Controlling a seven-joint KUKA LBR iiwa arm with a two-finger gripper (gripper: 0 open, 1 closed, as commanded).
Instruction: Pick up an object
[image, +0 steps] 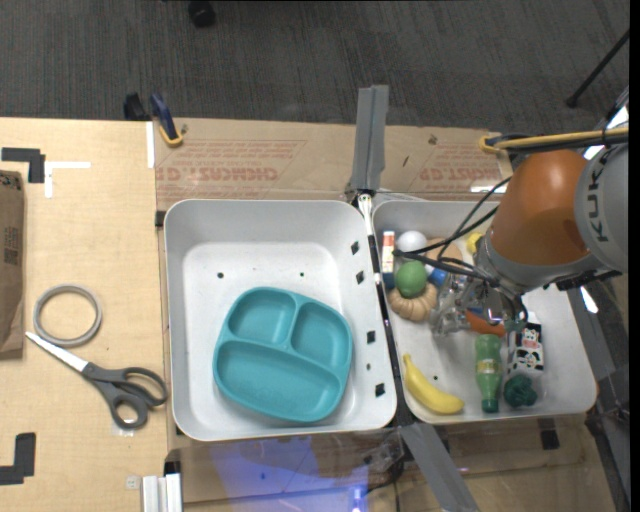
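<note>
The right bin (566, 330) holds a crowd of small things, any of which could be picked. A banana (432, 390) lies near its front left corner, pointing away from the front wall. Beside it to the right stands or lies a green bottle (487, 372), and just right of that a dark green lump (520, 392) with a small black-and-white cow figure (528, 348) above it. Toward the back left sits a green ball (410, 277) resting on a tan ring-shaped thing (413, 301), with a white ball (410, 241) behind it against the back wall. The gripper (458, 312) hangs over the middle of this bin, between the green ball and the cow figure, metal parts low among the things; an orange thing (487, 322) shows just beside it. Whether the jaws are open or closed cannot be told, and nothing is plainly seen between them. The arm (540, 215), with its broad orange band, comes in from the right and covers the back right of the bin. The left bin (200, 240) touches the right one and holds a teal divided plate (285, 353), three compartments, lying flat. On the surface (80, 230) well left of the bins lie a tape roll (67, 314) and, just in front of it, scissors (105, 380).
</note>
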